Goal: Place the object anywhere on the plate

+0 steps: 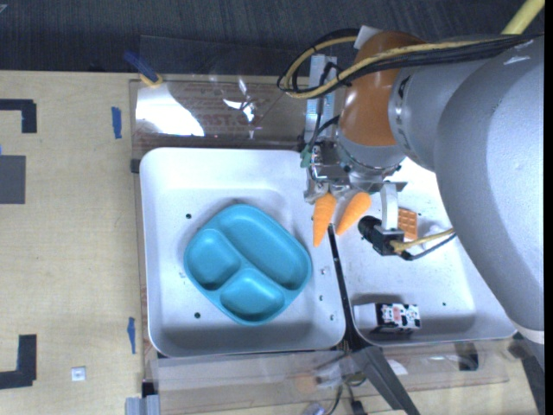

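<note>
The step in hand is the pick: nothing lies on the blue plate [249, 262] yet, which sits in the middle of the left bin [173, 188], nearer its front edge.

The gripper [329, 236] hangs over the divide between the 2 bins, toward their far edge. Its 2 orange fingers [321, 219] point down, narrowly apart, and I see nothing between them.

The right bin [449, 292] holds 2 candidates for the object. A small orange piece [407, 223] lies just right of the gripper, partly hidden by the wrist. A black, white and red item [397, 316] lies against the front edge, near the front left corner.

My judgement is that the next move calls for choosing 1 of these, shifting right over it, lowering, and closing. The orange piece is closer. Only after a firm hold should the arm carry it left across the divide and release it over the plate.
</note>
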Tool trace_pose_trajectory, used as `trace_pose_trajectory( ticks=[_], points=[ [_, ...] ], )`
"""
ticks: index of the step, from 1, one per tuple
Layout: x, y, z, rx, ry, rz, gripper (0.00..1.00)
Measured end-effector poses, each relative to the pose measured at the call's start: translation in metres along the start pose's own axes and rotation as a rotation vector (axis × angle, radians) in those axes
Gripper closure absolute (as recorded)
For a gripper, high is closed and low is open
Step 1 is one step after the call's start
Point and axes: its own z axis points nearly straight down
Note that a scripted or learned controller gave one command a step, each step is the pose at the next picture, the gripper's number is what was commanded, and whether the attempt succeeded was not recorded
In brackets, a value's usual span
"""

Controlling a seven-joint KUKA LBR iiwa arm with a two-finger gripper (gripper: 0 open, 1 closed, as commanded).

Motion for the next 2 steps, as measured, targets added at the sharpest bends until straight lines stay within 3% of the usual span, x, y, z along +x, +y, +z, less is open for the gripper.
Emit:
trace_pose_trajectory(
  ticks=[1,2],
  points=[
    [0.0297,-0.0438,-0.0233,0.027,0.023,-0.059,1.00],
    [0.0293,-0.0444,-0.0219,0.030,0.023,-0.059,0.00]
  ],
)
